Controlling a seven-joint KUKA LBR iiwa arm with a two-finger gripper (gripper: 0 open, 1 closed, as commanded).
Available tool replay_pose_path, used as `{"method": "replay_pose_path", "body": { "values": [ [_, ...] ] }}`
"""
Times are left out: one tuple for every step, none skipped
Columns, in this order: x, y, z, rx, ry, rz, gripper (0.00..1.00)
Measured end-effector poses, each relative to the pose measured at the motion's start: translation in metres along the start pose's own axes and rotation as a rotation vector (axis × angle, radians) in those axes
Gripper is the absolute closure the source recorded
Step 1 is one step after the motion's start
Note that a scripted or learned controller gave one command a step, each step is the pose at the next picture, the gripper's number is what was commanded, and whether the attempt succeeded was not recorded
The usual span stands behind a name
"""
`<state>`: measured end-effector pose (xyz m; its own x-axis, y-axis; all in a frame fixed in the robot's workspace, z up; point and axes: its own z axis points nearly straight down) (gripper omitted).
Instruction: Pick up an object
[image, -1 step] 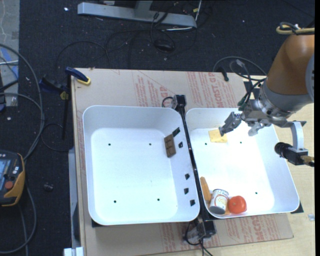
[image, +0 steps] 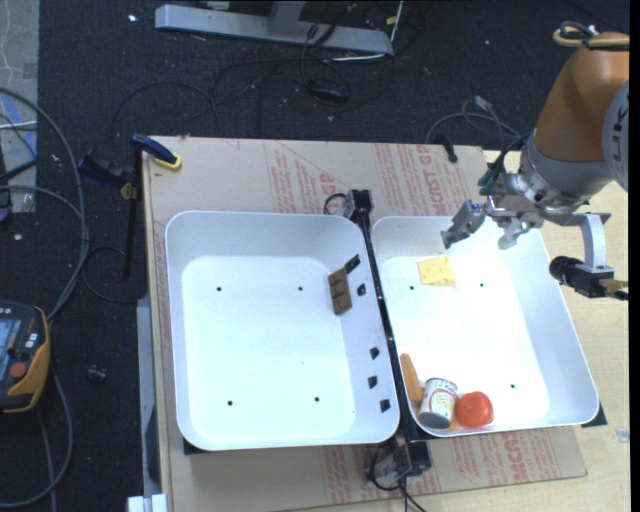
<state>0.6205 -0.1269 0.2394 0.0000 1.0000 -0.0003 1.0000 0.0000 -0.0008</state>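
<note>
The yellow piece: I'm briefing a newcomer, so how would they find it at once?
Start at the right-hand bin. Near its far wall lies the yellow piece, flat and squarish, alone, while the can, tomato and carrot crowd the near corner.

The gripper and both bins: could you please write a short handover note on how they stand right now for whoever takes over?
Gripper: jaws open, holding nothing, above the far edge of the right bin.
Right bin: yellow block near the far wall, just below the gripper; orange carrot-like stick, small can and red tomato-like ball crowded in the near corner.
Left bin: brown chocolate-like bar by its right wall.
Done: nothing picked up yet.
Left: choose an object, probably the yellow block as it lies closest, descend, close and lift.
</note>
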Motion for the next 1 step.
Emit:
{"method": "replay_pose_path", "body": {
  "values": [
    [0.0, 0.0067, 0.0391, 0.003, 0.001, 0.0, 0.0]
  ]
}}
